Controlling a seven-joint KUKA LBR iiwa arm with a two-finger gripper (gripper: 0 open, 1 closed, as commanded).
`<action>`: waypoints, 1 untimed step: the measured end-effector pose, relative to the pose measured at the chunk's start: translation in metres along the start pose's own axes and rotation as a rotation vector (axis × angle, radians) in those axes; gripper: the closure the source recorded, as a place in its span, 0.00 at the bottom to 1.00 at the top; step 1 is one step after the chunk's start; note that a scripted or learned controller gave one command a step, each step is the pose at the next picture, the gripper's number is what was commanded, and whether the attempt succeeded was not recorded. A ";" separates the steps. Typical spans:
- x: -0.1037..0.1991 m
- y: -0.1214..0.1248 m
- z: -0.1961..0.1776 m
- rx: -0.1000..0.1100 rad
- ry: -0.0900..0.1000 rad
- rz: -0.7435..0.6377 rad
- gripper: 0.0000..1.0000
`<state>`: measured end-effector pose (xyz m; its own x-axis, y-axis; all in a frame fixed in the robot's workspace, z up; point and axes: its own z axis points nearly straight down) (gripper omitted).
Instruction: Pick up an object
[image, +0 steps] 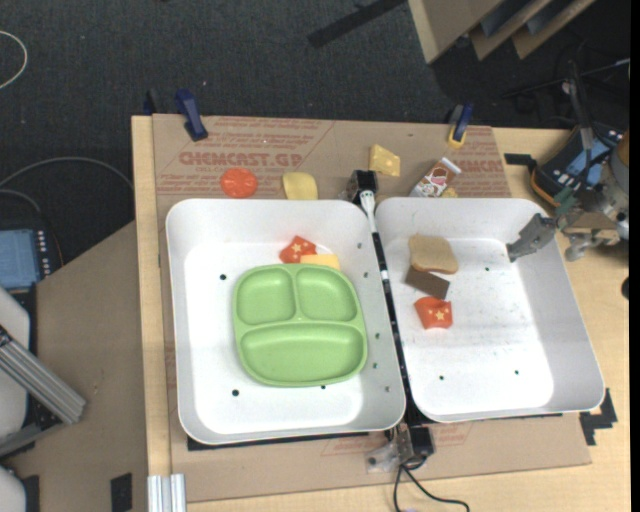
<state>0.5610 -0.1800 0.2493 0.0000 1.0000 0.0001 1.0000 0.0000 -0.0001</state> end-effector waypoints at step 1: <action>0.083 0.059 0.098 0.007 0.005 -0.009 0.00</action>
<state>0.6198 -0.0972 0.1512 -0.0093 0.9999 0.0056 0.9999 0.0093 -0.0074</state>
